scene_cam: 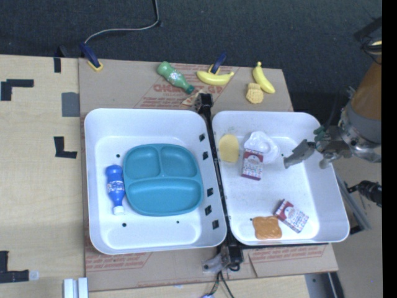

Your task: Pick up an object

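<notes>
Grey and tipped with dark fingers, the gripper [308, 154] hangs over the right edge of the right bin [322, 194], its jaws spread apart with nothing between them. Just to the left of the jaws lie a crumpled white bag [260, 141] and a small red-and-white carton [252, 164] touching it, with a yellow lemon-like piece [229, 148] further left. Below the jaws, well apart, rest a second red packet [291, 215] and an orange toast slice [267, 227].

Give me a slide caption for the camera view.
Tool hovers over right bin of small items; blue divided plate fills left bin.
</notes>
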{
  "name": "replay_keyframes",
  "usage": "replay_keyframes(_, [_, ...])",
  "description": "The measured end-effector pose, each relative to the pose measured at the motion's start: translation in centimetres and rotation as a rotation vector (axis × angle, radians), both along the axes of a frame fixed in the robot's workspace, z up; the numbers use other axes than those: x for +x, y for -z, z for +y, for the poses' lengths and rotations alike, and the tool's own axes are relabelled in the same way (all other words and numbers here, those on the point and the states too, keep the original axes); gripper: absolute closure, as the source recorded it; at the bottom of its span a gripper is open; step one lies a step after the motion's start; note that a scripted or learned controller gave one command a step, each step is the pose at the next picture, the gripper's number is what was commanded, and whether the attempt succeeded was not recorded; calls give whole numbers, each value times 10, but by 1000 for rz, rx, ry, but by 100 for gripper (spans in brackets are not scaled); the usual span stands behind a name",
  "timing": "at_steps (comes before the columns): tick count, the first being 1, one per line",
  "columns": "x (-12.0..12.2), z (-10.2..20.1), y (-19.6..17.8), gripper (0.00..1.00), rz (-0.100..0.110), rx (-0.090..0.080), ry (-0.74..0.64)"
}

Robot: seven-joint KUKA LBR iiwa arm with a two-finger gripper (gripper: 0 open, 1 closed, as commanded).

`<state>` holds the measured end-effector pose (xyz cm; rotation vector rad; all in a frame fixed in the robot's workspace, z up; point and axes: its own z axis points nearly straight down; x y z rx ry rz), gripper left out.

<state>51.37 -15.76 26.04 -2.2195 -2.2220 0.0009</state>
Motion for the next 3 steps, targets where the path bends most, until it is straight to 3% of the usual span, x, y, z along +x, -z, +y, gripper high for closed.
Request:
replay_keyframes(1, [30,32,120,0,3,1,0])
replay_keyframes(2, [71,37,174,0,-4,-1,0])
replay_keyframes(3, [71,36,165,100,-4,-2,1])
